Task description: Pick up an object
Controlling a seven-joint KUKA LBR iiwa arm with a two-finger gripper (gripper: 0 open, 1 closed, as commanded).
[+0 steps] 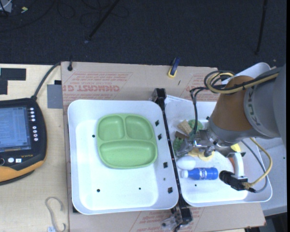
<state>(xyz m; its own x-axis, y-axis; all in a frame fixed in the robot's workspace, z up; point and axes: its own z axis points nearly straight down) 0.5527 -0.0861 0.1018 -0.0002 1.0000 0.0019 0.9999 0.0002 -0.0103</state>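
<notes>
While arm (241, 112) hangs over right bin (261, 190), pincer (199, 146) state: cannot tell.

Both bins (82, 129) look like smooth, glossy white plastic. The green tray (126, 141) is matt plastic, the blue bottle (203, 173) shiny plastic. Brown cardboard (111, 83) lies matt beneath.

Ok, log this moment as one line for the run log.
arm: over right bin | claw: down among clutter | blue bottle: lying in right bin | green tray: in left bin | pick: not confirmed
</notes>
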